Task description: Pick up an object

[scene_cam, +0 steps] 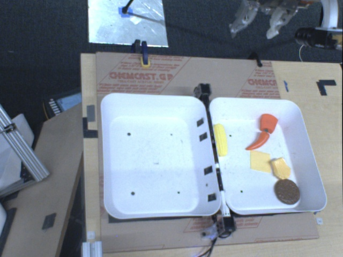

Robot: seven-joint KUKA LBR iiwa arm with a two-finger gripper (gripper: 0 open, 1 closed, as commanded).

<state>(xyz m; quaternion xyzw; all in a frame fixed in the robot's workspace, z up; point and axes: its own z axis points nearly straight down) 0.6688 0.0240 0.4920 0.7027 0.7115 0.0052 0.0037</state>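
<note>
Objects (corn [220, 139], carrot [262, 130], cheese [261, 161], cookie [287, 191]) are grouped in the right bin [308, 138], within reach. The gripper [256, 27] is held high behind it, fingers spread wide, nothing grasped.

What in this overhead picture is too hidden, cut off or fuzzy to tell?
- Arm: cut off by the top edge above the gripper.
- Gripper: blurred by motion.
- Yellow slab: one corner lies under the yellow chunk.
- Brown disc: too small to identify.

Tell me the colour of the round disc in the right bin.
Dark brown disc, seen in the camera view.
</note>
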